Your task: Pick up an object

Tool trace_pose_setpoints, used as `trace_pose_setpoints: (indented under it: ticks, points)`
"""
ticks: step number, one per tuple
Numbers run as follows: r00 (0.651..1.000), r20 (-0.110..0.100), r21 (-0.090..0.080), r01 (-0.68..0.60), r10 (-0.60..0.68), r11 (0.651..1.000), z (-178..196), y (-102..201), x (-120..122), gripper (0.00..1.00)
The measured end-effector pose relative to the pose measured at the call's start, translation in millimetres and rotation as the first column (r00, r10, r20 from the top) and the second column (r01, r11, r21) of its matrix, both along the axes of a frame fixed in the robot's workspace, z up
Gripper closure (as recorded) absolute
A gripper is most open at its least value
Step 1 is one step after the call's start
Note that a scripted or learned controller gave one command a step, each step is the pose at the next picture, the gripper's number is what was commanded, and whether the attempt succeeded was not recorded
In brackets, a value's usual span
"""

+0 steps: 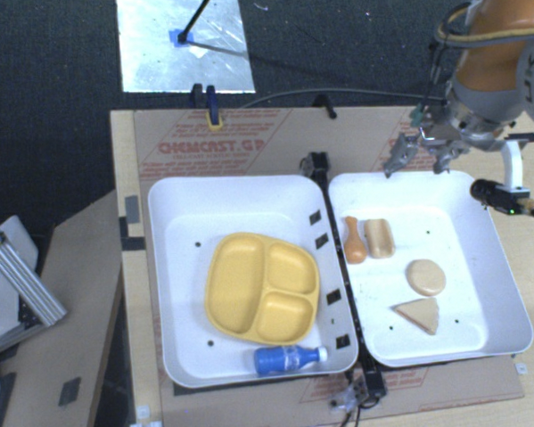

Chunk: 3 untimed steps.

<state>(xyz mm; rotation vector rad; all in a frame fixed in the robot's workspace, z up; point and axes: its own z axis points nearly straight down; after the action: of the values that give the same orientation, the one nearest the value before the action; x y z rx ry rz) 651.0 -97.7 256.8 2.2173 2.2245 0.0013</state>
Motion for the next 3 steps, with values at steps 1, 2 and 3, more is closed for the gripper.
trace_pose_setpoints:
  ticks: [1, 2, 3]
  points:
    - [1.0, -0.002, 0.0, 0.002, -0.002, 1.0, -42, -2, -1, 0.0]
    - [1.0, -0.001, 0.0, -0.001, 0.001, 1.0, -86, 5, 1, 0.0]
    - [1.0, -0.004, 0.0, 0.002, -0.002, 1.0, -135, 0, -8, 0.0]
